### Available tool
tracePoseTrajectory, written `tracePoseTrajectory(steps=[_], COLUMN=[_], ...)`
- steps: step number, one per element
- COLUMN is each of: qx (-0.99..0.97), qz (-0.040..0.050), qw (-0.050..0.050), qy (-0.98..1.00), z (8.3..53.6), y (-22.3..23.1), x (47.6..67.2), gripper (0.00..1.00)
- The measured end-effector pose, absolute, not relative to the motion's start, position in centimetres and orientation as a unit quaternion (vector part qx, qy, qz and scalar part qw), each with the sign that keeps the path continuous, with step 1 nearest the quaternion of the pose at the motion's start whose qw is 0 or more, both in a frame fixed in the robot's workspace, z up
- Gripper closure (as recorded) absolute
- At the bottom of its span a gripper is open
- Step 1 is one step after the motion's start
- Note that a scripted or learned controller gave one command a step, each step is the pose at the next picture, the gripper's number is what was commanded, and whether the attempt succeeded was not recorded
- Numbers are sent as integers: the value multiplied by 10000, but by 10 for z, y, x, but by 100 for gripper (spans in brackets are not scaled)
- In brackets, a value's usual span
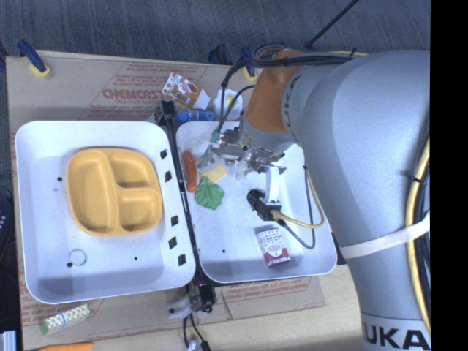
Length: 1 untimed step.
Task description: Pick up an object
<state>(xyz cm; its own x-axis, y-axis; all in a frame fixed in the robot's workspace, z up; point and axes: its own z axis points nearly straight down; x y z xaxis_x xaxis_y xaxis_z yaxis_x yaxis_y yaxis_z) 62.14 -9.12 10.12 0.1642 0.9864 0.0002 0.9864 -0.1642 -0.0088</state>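
A yellow divided tray (115, 190) lies in the left bin (44, 269). In the right bin (241, 265), an orange sausage-like piece (190, 171) lies along the left wall, a green leafy item (208, 194) and a pale yellow piece (215, 172) just beside it. The gripper (235, 152) hangs low over the bin's upper part, near these; its grip cannot be told. A small red box (272, 245) lies well apart, toward the bin's lower right.

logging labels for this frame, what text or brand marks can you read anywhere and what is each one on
"UKA": large white letters on the arm's grey base, cut off at the frame's bottom edge.
"CHEMCAS...": red print on the cardboard sheet under the bins; the smaller lines around it are too blurred to read.
Small red box in the right bin: printing too small to read.
Patterned packet above the bins: print blurred, unreadable.
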Motion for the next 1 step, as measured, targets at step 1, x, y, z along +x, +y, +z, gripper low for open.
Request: tracePoseTrajectory(steps=[1], qx=[-8512], qz=[12], qw=[12], qy=[-5248], z=[92], y=[-93], x=[656], gripper=[0])
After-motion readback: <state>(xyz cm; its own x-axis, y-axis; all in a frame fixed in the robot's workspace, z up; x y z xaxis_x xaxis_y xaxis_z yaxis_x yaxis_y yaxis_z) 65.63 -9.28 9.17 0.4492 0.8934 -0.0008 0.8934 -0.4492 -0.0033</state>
